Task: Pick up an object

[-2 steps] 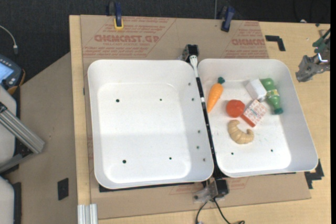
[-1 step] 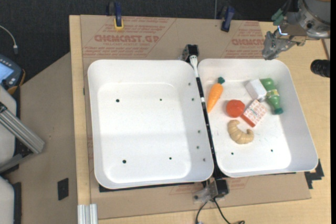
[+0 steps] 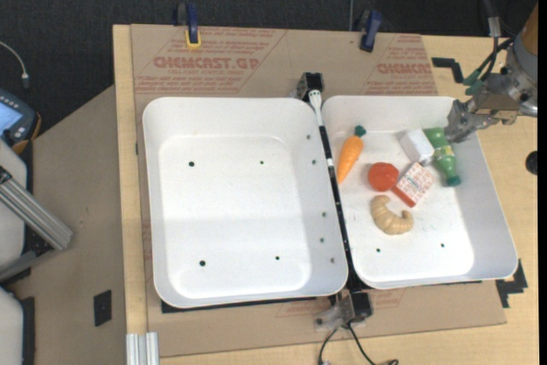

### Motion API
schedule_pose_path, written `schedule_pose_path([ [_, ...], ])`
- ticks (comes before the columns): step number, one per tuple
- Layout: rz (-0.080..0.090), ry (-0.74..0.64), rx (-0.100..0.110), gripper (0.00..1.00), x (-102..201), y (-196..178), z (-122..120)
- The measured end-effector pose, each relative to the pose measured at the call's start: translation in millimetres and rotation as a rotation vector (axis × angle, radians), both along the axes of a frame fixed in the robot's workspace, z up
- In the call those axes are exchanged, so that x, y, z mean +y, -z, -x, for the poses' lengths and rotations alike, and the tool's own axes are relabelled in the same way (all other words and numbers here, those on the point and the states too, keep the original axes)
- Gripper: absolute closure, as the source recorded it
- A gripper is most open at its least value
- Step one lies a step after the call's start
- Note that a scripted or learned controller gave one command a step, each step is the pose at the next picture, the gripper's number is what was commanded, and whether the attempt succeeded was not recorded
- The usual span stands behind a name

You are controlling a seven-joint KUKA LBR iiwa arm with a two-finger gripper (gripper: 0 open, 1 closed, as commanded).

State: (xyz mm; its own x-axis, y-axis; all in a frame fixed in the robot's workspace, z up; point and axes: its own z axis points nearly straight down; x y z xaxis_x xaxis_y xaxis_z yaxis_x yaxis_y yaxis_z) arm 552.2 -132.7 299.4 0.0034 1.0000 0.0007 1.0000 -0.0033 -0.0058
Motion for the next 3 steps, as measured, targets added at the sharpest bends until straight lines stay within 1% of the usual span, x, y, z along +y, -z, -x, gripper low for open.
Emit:
schedule_pose_path([
  [1,0.002,-0.009,-0.012,1.00,64,-21,-40],
  [2,-0.001,-0.001,0.001,1.00,67,6,21],
  [3,0.002,-0.003,-0.008,1.00,67,-6,18],
])
